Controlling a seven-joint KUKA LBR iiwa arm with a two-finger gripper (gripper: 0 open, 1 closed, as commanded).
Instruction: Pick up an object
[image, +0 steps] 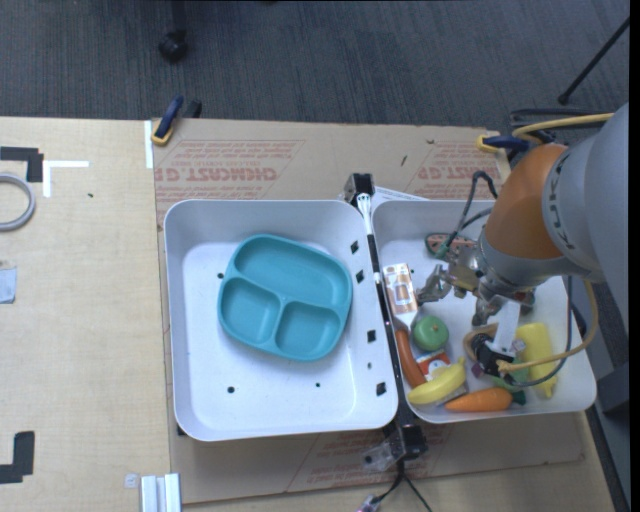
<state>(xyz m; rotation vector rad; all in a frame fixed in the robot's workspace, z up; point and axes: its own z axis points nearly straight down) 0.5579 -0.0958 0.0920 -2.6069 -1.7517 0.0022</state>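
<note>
My gripper (462, 298) hangs low over the middle of the right bin (575, 398), and the orange-banded wrist (525, 215) rises behind it. Its two grey fingers (436, 288) stand spread apart, open, with nothing between them. Just below and to the left of them lies a green apple (430, 332). A banana (437, 386) and an orange carrot (480, 401) lie along the bin's front wall. A yellow toy (536, 350) sits to the right of the gripper. A white and orange box (399, 288) rests by the left wall.
The left bin (200, 390) holds a teal divided plate (285, 297). A red-orange stick-shaped toy (409, 360) lies beside the apple. A small dark item (438, 241) sits at the right bin's back. Cables (575, 330) loop off the wrist on the right.
</note>
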